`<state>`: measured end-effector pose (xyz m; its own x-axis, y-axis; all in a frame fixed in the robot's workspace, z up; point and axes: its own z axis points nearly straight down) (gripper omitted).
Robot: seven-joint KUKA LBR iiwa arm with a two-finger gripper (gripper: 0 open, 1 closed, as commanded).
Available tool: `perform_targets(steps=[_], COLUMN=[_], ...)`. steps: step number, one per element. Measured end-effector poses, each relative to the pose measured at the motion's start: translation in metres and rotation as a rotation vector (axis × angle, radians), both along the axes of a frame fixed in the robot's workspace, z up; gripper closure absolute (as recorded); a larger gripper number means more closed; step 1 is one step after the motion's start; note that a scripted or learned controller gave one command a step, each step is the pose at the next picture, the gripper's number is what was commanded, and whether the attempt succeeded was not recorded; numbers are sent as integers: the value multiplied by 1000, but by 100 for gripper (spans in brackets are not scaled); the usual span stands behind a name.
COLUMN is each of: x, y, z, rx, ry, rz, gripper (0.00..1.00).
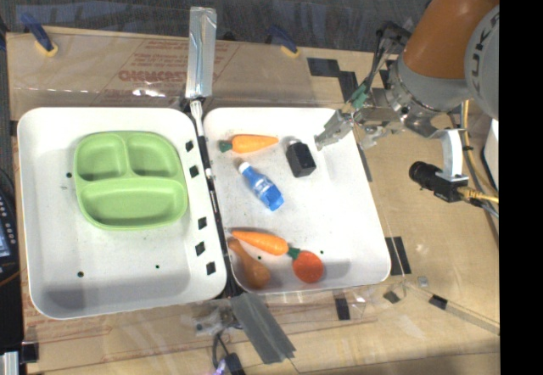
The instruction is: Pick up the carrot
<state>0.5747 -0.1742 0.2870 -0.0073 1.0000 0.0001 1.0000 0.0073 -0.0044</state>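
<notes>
The gripper (329,134), jaws' state unclear, hovers beside a black block (300,159); descending toward the far carrot (252,143) risks snagging it.

This is a robotics lab, set up for testing. A flat wooden bench (424,221) bears two shallow white plastic bins (110,297) side by side, fixed with tape and black clips. A grey industrial arm with an orange band (445,17) reaches in, trailing cables. Toy foods lie in one bin, a green divided plastic plate (129,178) in the other.
</notes>
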Motion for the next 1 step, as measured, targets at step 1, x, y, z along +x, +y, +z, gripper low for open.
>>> perform_targets(steps=[1], x=[-59], y=[32], z=[-94], rx=[1], ry=[2], rz=[116], gripper=[0])
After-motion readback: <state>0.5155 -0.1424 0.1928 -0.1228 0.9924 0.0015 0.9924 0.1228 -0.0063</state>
